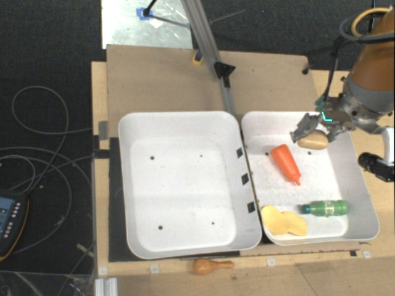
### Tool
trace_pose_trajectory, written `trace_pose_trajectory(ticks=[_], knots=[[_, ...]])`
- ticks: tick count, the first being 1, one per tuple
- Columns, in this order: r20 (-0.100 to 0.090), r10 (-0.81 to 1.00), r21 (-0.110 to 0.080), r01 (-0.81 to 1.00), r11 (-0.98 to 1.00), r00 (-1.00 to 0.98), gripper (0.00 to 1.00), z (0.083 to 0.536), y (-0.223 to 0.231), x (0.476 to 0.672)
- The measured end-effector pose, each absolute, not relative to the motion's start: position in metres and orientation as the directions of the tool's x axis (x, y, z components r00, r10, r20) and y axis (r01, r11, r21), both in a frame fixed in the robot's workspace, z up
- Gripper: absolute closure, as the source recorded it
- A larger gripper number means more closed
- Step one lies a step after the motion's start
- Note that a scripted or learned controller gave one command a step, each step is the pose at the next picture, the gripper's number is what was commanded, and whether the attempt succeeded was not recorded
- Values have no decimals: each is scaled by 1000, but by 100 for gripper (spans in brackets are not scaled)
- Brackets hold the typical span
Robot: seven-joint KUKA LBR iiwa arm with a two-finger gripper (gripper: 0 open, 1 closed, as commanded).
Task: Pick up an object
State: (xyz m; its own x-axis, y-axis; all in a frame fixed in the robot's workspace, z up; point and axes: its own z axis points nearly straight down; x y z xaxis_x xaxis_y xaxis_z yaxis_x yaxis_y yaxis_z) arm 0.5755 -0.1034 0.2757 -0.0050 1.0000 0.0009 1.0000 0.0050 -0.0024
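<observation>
The right bin (pixel 358 184) holds several objects. A tan, potato-shaped object (pixel 313 142) lies near its far edge. My gripper (pixel 319 132) hangs right over it, open, with one dark finger on the left and the other on the right of the object's top. It looks to rest on the bin floor, not lifted. An orange carrot-like piece (pixel 287 163) lies in the middle of the bin. A green bottle (pixel 325 208) lies on its side near the front, with a yellow flat object (pixel 284 221) at the front left corner.
The left bin (pixel 182 184) sits beside the right one, with a row of black clips (pixel 245 179) on the shared wall. A small tan pear-shaped object (pixel 213 265) lies on the bench before the bins. A slanted metal pole (pixel 207 36) crosses the back.
</observation>
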Motion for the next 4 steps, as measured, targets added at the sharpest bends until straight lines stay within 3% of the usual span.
trace_pose_trajectory(ticks=[1, 4], knots=[[0, 1000, 1, 1000, 3, -3, 0, 278, -104, 576], [1, 1000, -4, 1000, -1, 1, 0, 128, -96, 570]])
